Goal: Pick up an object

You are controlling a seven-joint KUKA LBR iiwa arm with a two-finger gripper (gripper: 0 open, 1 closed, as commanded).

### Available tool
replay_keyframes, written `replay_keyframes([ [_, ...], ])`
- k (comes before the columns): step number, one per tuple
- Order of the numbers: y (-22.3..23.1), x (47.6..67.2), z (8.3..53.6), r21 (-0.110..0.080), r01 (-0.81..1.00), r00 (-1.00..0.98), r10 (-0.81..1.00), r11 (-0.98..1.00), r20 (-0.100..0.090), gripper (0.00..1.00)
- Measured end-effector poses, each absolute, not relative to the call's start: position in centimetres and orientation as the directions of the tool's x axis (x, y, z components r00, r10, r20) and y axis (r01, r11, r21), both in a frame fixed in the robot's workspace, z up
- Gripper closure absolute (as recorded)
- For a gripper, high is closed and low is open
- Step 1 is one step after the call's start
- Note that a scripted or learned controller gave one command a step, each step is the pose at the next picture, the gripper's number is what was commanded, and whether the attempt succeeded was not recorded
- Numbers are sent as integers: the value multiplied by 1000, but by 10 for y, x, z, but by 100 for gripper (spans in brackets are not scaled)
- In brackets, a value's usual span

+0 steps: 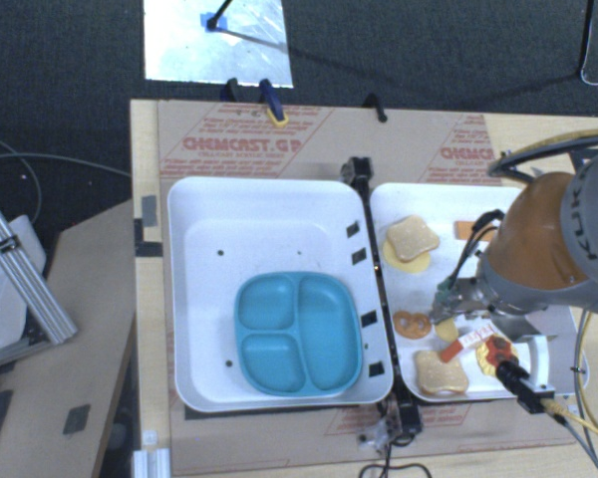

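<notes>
My gripper (pixel 448 305) hangs low over the middle of the right bin (pixel 399 199), on the grey arm with the orange band (pixel 538 237) that reaches in from the right. Just left of the gripper lies a brown pretzel (pixel 413 324), and a small orange piece (pixel 448 330) sits right beneath it. A bread slice on a yellow piece (pixel 411 239) lies toward the bin's far left. Another bread slice (pixel 441 372) rests at the near edge. A red and yellow item (pixel 493 353) lies to its right. The arm hides the bin's right part.
The left bin (pixel 209 217) holds a blue divided plate (pixel 299 332). A black divider with clips (pixel 371 267) runs between the bins. A small orange block (pixel 463 230) lies at the far side of the right bin. Cardboard (pixel 239 137) lies beneath both bins.
</notes>
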State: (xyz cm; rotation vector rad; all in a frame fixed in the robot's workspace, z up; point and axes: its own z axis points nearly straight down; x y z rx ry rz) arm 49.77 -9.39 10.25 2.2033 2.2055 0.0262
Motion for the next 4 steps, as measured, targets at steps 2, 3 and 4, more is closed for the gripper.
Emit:
replay_keyframes([
  [2,-43,495,226,2,1000,-7,1000,7,1,100],
  [3,-56,487,211,0,1000,-1,1000,1,0,100],
  [4,-88,487,235,4,1000,2,1000,-2,-2,100],
])
